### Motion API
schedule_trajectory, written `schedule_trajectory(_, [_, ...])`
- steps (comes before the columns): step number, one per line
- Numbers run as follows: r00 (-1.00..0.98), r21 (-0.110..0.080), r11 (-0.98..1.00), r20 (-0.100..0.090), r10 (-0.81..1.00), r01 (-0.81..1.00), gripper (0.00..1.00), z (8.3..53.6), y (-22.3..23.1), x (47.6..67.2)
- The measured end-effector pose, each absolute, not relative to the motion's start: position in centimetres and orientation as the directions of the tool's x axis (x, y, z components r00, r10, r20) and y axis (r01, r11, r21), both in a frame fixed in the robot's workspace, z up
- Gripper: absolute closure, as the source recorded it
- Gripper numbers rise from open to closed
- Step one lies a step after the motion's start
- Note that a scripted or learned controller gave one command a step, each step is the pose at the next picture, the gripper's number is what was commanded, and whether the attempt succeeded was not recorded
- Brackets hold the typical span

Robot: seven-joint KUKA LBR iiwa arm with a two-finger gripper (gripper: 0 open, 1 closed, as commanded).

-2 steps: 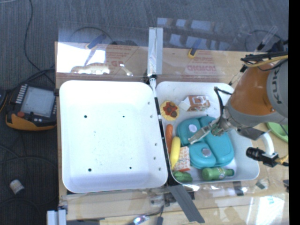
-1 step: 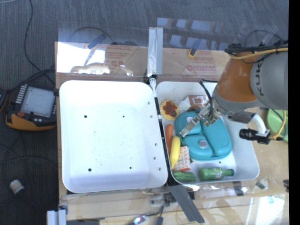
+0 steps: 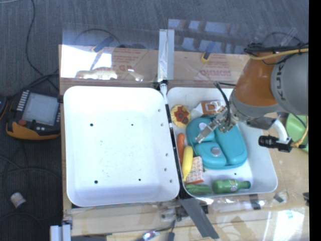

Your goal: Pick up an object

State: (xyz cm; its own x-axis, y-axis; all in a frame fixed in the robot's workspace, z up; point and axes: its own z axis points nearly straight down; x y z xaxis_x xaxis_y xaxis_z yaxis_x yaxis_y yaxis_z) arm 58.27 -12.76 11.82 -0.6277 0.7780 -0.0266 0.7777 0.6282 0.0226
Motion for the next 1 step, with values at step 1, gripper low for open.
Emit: schedule_trajectory(1, [-0.533, 0.005, 0.533, 0.005, 0.846, 0.846, 1.00, 11.80, -16.97, 61.46])
